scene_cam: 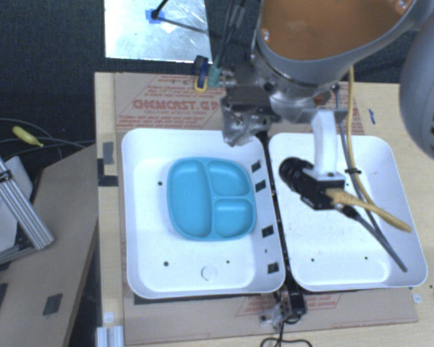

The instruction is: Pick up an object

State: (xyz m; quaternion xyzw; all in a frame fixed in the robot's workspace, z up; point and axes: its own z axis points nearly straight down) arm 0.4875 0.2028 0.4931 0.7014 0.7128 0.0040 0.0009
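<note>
Blue divided plate (pixel 211 197) is the only loose thing the camera view shows to pick up. It lies flat on the floor of the left bin (pixel 146 255), about midway between the bin's left and right walls and a little toward its far side. Bare white floor shows all around it. It is a rounded rectangle, only slightly longer left to right than near to far, and sits turned a little off square to the bin. One large compartment takes its left half and two smaller ones share its right half.

The gripper (pixel 241 131) hangs at the far right corner of the left bin, over the far rim just beside the ridge that divides it from the right bin (pixel 325 255). Nothing can be seen held in it. The wrist above hides so much of it that I cannot tell whether it is open or closed.

From the gripper, the plate lies toward the near side and somewhat to the left, close by but not beneath it. The plate's far right corner is the part nearest the tool. I judge the coming move to be a short travel nearward and leftward before a descent. The raised rim at that far right edge, or the ribs between compartments, looks the likeliest place to get purchase, since the plate is flat and broad.
</note>
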